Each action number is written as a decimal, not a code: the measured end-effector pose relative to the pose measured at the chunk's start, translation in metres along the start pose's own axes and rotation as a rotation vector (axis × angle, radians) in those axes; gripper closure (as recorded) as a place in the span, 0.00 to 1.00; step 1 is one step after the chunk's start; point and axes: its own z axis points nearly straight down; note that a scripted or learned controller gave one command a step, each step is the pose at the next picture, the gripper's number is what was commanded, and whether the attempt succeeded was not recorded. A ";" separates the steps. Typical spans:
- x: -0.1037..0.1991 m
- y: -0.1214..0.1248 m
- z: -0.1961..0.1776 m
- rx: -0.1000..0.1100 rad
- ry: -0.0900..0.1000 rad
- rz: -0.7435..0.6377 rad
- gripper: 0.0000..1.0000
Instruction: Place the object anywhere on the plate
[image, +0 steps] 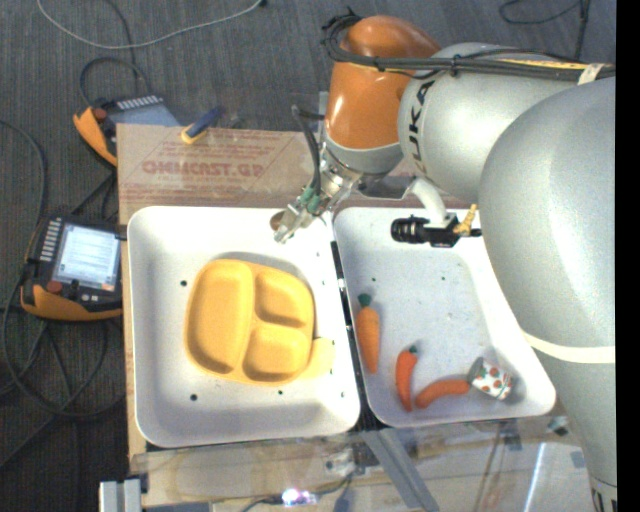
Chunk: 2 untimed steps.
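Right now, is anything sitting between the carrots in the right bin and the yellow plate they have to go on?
Only the bin walls: the two rims meet between the carrots and the yellow plate. The plate's compartments look bare. The gripper hangs over the left bin's far edge, off that path.

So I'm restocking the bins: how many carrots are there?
3, all in the right bin: one by its left wall, one upright mid-bin, one lying beside it. The arm may hide more.

Lying beyond my two white bins (150, 400) are a cardboard sheet (200, 170) carrying a small blue-and-yellow item (200, 124), an orange-edged teach pendant (75, 265) glowing at left, and black cables (30, 150) trailing across the grey floor.
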 end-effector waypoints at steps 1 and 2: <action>0.050 -0.051 0.008 0.003 0.002 0.375 1.00; 0.049 -0.052 0.008 0.003 0.002 0.375 0.00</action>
